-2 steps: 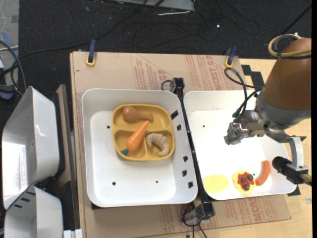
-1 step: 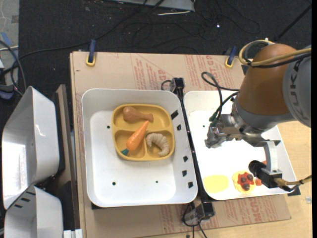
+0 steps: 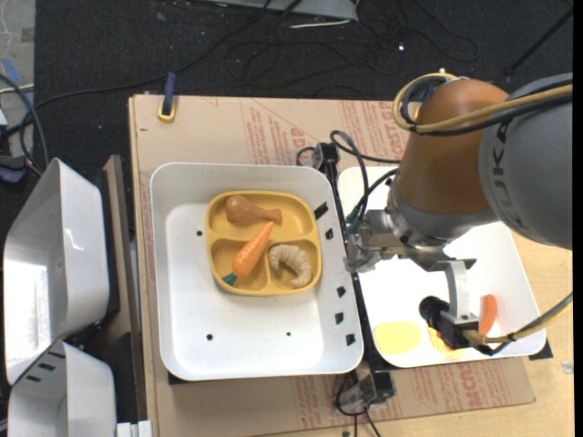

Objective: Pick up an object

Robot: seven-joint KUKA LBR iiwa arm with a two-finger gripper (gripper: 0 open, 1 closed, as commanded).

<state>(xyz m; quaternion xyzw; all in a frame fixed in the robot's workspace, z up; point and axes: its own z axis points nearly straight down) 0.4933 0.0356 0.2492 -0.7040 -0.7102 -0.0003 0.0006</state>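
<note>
Now | 2 bins (image 3: 173, 271) | 1 plate (image 3: 216, 244) | 1 drumstick (image 3: 250, 211) | 1 shrimp (image 3: 293, 262) | tool (image 3: 363, 248): cannot tell

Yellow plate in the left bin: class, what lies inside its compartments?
A drumstick lies in the far section of the yellow plate, a carrot near-left, a shrimp near-right. The plate floor beneath each is covered.

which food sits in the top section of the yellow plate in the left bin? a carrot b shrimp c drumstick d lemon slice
c: the brown drumstick lies in the top section of the yellow plate, while the carrot and shrimp lie in the lower sections.
</note>
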